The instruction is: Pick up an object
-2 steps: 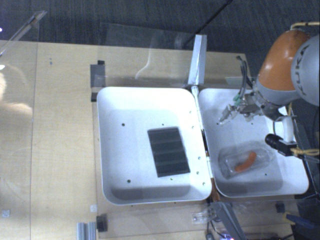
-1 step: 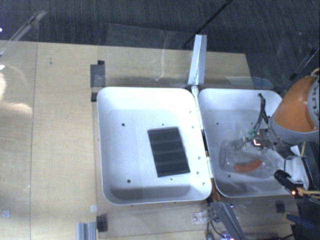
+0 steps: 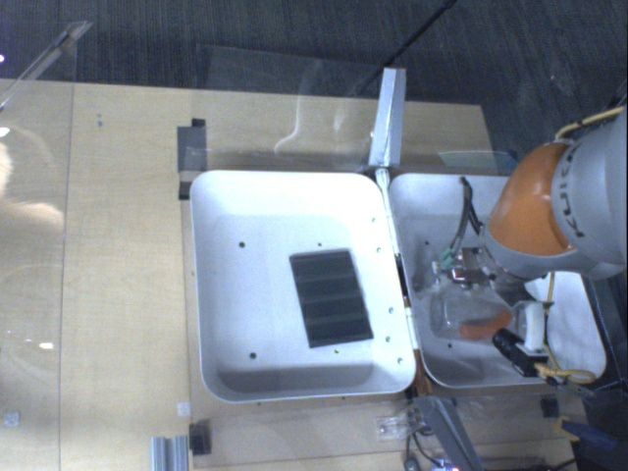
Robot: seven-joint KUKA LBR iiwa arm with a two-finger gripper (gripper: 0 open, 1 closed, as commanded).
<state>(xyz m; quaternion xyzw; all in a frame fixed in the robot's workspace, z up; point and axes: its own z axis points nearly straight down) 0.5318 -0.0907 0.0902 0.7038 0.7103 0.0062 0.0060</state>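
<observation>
Pincer [image 3: 469, 275] in right bin [image 3: 432, 209], grip unclear, orange object [image 3: 486, 328] just below.

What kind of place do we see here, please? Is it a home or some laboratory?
Most likely a robotics laboratory test bench, not a home: a grey arm with an orange band reaches over two white bins, which sit on a wooden bench with clear screens around it.
</observation>
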